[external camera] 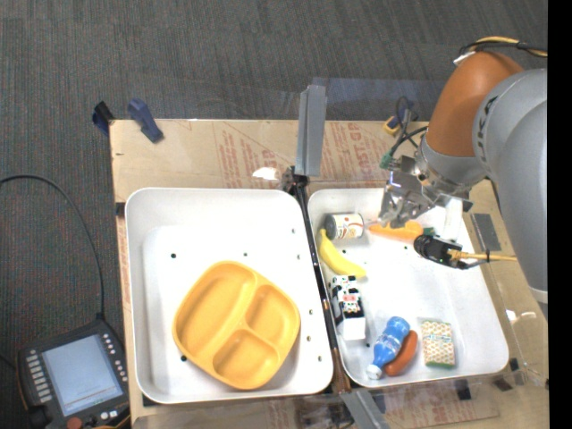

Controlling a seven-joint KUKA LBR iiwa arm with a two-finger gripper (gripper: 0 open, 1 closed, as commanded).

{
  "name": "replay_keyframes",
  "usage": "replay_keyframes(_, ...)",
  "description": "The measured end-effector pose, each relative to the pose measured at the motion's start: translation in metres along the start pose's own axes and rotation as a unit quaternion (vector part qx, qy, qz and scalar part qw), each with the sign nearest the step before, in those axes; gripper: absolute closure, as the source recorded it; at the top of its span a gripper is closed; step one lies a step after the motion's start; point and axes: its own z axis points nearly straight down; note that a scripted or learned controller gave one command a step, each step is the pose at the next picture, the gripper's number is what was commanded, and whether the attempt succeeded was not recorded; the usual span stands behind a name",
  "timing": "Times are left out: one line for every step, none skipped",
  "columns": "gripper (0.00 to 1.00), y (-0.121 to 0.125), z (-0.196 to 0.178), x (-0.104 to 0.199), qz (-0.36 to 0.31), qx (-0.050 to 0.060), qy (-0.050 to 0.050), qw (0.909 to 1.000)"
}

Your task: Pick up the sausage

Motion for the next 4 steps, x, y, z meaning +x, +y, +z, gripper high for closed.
replay_keyframes(1.00,-0.051,-0.008,0.006,-0.001,0.001,0.000,1.0000)
replay_keyframes(1.00,-0.029,-0.009,-0.001,0.045,0.000,0.000,0.9990)
replay_keyframes(1.00,-0.052,-0.018,-0.058,-0.052,0.001,0.001,0.9987)
replay_keyframes(1.00,0.000,-0.014,-0.025,0.042,0.000,0.000,0.9991)
